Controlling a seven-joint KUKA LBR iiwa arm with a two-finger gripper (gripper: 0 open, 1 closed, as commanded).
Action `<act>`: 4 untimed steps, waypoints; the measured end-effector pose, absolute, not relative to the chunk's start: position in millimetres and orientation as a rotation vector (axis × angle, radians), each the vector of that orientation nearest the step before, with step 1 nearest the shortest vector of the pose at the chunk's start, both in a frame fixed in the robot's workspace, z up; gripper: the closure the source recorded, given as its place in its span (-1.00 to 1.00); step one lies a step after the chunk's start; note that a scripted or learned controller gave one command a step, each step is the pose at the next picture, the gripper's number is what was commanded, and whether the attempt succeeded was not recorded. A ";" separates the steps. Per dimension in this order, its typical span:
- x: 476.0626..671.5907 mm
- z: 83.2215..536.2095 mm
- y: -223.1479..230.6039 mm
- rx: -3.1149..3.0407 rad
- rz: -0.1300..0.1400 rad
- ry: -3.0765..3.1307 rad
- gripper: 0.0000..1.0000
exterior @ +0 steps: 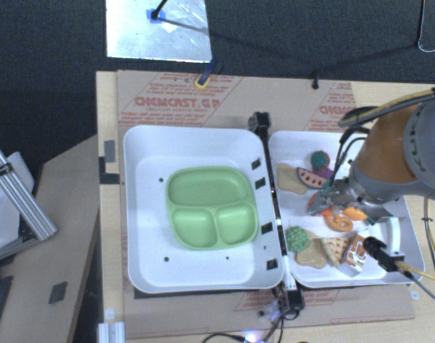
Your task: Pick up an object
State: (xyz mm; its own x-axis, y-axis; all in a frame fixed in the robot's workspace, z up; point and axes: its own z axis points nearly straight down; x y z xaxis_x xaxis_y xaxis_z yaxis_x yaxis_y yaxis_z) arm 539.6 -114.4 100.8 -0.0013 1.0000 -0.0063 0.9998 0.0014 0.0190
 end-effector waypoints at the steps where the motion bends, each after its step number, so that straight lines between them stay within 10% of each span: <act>1: 537.1 162.5 -119.6 2.215 0.004 2.222 1.00; 3: 534.8 225.1 -113.5 2.214 0.003 2.224 1.00; 4: 565.1 233.3 -76.2 2.210 0.005 2.229 1.00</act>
State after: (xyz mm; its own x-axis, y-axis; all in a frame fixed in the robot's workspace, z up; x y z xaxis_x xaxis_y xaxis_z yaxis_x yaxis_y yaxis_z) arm 565.1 -76.2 233.3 -0.0088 1.0000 0.0005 1.0000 0.0088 0.0041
